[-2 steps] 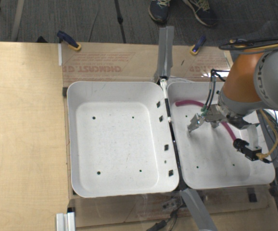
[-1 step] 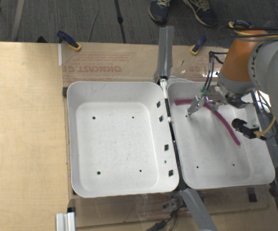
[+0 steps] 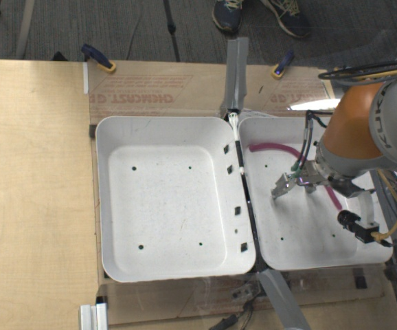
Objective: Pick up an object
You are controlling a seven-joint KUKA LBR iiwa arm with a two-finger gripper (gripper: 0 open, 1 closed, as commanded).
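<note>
One arm (image 3: 363, 126) bent low, pincer (image 3: 289, 185) over right bin (image 3: 301, 249)

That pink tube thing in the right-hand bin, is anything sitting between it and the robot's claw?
Nothing visible is in the way. The pink tube lies on the floor of the right bin, curving under the arm, and the gripper hangs just beside it over bare white floor, with no other loose item between them.

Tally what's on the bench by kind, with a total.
White bins: 2, left bin and right bin
Pink flexible tube-like object: 1, in the right bin
Clamps: 2, blue clamp and second clamp
Total: 5
</note>
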